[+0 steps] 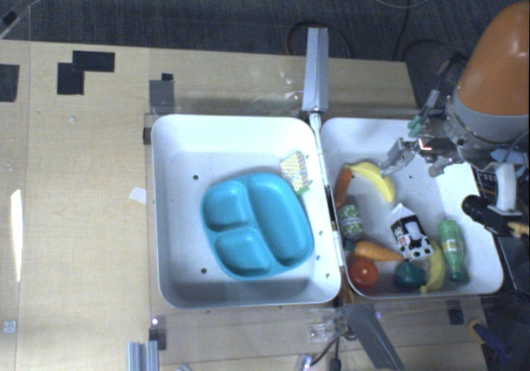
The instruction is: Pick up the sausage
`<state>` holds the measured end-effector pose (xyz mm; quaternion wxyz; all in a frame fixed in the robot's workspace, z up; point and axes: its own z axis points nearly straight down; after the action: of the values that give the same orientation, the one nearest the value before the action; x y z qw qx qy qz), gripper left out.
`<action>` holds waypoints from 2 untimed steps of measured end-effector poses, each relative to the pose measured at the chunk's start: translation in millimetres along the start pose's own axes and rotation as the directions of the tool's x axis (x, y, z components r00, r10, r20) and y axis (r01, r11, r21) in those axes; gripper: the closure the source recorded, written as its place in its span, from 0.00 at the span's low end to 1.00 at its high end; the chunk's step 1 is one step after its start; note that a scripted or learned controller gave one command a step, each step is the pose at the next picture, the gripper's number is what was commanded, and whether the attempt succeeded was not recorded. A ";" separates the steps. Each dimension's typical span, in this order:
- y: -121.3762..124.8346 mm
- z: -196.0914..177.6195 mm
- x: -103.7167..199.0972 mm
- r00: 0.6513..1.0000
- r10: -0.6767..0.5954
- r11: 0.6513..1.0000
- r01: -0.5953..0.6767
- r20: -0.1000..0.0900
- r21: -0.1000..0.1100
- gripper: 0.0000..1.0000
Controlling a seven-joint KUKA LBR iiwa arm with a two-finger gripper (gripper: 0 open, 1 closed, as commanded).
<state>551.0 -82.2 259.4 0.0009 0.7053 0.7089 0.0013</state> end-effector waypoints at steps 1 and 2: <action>-30.0 74.9 53.8 0.992 0.128 0.992 -0.128 0.000 0.000 0.00; -26.4 158.4 2.7 0.993 0.115 0.993 -0.115 0.000 -0.002 0.00</action>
<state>525.0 -79.5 100.9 0.0017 0.7449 0.6672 0.0021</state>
